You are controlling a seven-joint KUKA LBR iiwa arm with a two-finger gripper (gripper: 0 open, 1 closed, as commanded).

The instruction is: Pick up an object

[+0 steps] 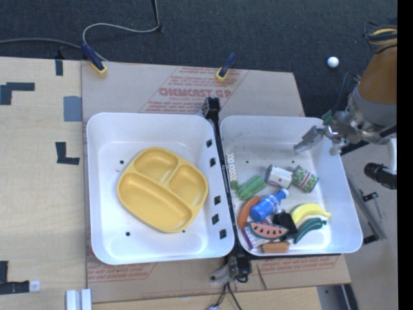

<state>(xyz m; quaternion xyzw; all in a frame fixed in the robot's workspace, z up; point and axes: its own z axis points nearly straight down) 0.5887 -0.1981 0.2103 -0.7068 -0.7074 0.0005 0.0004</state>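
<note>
Hovering at the upper right of the frame, our gripper (314, 139) sits over the back right corner of the right bin (352, 228). We see its fingers spread, with one grey finger reaching left over the bin floor, and nothing sits between them. We judge the pick has not started in earnest: no object is held, and every item lies on the bin floor.

Working from the left of the frame, we find the left bin (103, 237) carrying just a yellow divided plate (162, 188), lying flat near its middle. Across the black divider, the right bin holds the clutter. We count a pair of green pods (250, 186) near its left wall, then an orange carrot (245, 210) and a blue bottle (266, 205) touching each other just below. A watermelon slice (266, 230) lies toward the lower edge. Right of centre, a small white can (279, 175) rests beside a green can (305, 180), and a yellow banana (310, 210) lies lower right, over a dark teal piece.

We reckon the two cans are the nearest candidates, lying below and left of the gripper, apart from it. What remains is the whole job: lining up over one item, descending, closing on it and lifting it clear.
</note>
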